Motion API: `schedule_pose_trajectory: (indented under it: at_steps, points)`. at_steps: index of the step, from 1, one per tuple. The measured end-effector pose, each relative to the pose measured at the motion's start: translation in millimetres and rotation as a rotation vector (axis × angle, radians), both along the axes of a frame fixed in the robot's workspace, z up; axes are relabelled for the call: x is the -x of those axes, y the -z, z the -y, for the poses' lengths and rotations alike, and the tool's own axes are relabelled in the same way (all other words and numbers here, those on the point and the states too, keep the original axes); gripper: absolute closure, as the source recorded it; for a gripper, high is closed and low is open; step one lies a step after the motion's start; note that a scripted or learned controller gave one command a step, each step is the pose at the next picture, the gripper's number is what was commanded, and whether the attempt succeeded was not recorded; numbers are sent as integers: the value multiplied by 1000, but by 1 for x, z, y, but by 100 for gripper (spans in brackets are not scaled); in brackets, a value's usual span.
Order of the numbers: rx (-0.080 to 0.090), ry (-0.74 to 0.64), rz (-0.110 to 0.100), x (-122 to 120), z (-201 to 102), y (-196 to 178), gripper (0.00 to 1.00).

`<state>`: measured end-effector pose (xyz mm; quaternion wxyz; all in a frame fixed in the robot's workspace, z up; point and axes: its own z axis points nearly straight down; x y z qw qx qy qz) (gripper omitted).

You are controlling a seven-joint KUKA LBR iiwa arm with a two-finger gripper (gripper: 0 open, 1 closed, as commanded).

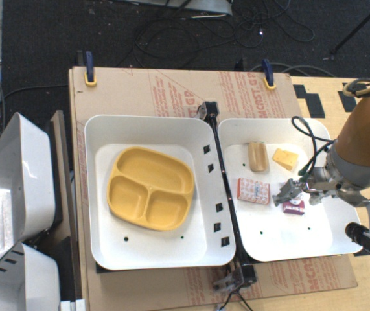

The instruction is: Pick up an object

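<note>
Jaws low over small dark packet (293, 207), gripper (287, 194) at centre of right bin (321, 238); grip state impossible to tell; packet lying on bin floor, not lifted; closing and raising apparently left.

robot lab: clamped cardboard bench (172, 89), floor cables (172, 34)

Two white bins, left (100, 173) and right (314, 245), sit side by side on a cardboard sheet (172, 86). Two clamps, one (90, 70) at far left, another (268, 74) toward the right, grip the sheet's far edge. Cables (191, 34) trail over the dark floor beyond. White tubs (16, 180) stand at left.
</note>
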<state>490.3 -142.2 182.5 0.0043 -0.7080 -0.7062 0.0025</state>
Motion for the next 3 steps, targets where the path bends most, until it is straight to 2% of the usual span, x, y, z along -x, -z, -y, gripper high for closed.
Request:
schedule_pose_trajectory:
  at_steps: [1,2,3]
  points:
    - [0,1,0,7,2,64,0]
    - [1,1,4,7,1,93,0]
    - [1,4,5,6,1,84,100]
